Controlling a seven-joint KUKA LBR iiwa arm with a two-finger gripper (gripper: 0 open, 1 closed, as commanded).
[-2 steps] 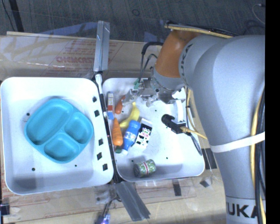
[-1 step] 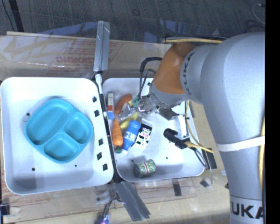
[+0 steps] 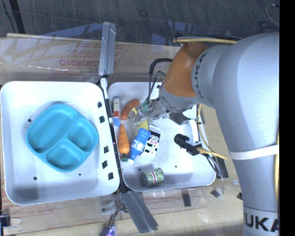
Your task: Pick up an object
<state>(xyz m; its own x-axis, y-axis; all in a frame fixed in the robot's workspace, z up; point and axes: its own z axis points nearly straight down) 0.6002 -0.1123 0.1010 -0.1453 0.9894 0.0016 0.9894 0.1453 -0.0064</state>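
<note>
Risky here, by the look of it: objects crowded along the left wall of the right bin [image 3: 206, 178], with the carrot [image 3: 123, 140] just beside the blue bottle [image 3: 138, 142], the bottle's yellow cap near a small green and yellow piece [image 3: 137, 113], and the sausage [image 3: 129, 107] just above. Likely to nudge one neighbour while closing on another, or to pinch two at once and lose both on the lift. Also likely to slip off the rounded bottle or the tapered carrot if the grasp lands off centre. Black-and-white card [image 3: 153, 141] lying flat beside the bottle, hard to get under. Green can [image 3: 152, 177] well apart near the front wall, on its side, prone to roll. Gripper [image 3: 148, 107] low over the cluster near the sausage and the green piece, largely hidden by the wrist; cannot tell whether spread or closed, nor whether touching anything. Nothing visibly held. Blue divided tray [image 3: 63, 136] alone in the left bin [image 3: 10, 146].
</note>
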